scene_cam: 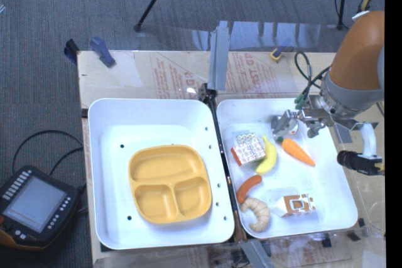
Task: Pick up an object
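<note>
Noted a teach pendant (31, 204) on the floor at far left, beside the bench. Found a yellow compartment tray (169, 184) lying flat in the left bin (103, 135), with three sections facing up.

Recorded all candidate objects in the right bin (342, 198). Located a patterned box (248, 149) near the dividing wall, touching a banana (269, 157) on its right. Logged a sausage (249, 187) below the box, with a shrimp (257, 213) just beneath it near the front wall. Found a small carton (296, 204) to the right of the shrimp. Noted a carrot (298, 152) right of the banana, lying at a slant.

Observed the gripper (286, 125) over the rear half of the right bin, just above the banana and carrot. Could not tell whether released or clenched; saw no object in its grasp.
</note>
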Tool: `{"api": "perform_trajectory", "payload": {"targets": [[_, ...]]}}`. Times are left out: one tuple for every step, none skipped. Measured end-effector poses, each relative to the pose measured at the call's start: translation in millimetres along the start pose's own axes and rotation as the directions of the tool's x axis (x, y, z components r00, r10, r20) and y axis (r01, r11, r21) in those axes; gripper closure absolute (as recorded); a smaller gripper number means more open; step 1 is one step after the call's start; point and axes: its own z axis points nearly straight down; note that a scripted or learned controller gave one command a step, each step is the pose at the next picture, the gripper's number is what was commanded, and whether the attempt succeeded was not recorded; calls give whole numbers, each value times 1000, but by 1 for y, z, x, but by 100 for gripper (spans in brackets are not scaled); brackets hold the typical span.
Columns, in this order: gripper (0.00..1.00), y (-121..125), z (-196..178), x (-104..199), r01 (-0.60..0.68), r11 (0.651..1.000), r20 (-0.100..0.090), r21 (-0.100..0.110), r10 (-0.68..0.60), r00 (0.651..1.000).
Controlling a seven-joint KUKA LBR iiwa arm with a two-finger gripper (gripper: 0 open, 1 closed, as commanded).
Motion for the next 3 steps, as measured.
{"api": "perform_trajectory", "payload": {"targets": [[0,2,131,-44,53,999,0,-2,-53,999],[100,4,119,-45,49,999,-1,-5,-49,999],[0,2,122,-45,49,999,-2,-1,-49,999]]}}
